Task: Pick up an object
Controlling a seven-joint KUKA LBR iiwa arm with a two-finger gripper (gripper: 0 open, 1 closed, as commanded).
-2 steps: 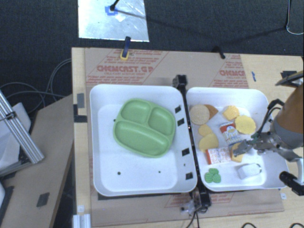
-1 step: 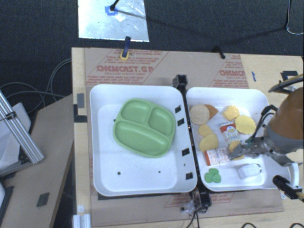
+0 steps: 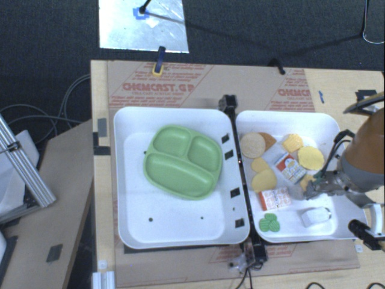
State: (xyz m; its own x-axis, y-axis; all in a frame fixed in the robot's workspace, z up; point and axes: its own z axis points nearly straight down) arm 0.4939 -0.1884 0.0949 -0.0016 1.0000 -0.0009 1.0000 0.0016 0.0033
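The right bin holds several small food items: a round tan cookie, yellow pieces, a packet with red and white print, an orange-and-white box, a green piece and a white block. My gripper comes in from the right and sits low over the middle of this bin, just right of the printed packet and above the white block. Its fingertips are dark and small against the clutter.
The left bin holds a green divided plate. A black divider runs between the bins. The arm's orange band hangs over the right bin's right edge. Brown cardboard lies behind the bins.
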